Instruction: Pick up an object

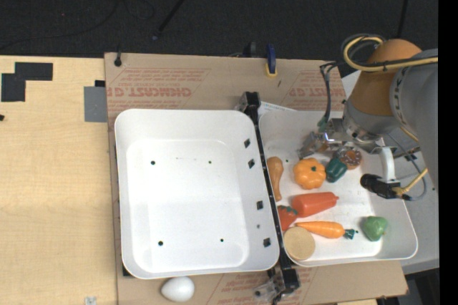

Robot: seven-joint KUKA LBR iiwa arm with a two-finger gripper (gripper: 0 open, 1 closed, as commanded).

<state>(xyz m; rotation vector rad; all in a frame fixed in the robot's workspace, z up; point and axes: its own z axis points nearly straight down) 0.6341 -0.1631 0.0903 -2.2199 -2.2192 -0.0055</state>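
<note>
The gripper (323, 141) hangs low at the right bin's (401, 251) far side, just left of the orange pumpkin (310, 174); its grip state cannot be told

Even overhead room light, fairly bright on the bench; upper part of the frame goes dark over the black floor, cables barely readable there. The left white bin (186, 189) is near blown out, slight glare on its floor, a soft grey shadow along its lower left wall. Right bin (401, 239) also bright, short soft shadows under the toy vegetables. Arm (401, 96) at right edge casts a dim patch beneath it. Focus mildly soft overall, small items near the gripper (330, 139) smeared. Lines look straight at the edges.
</note>
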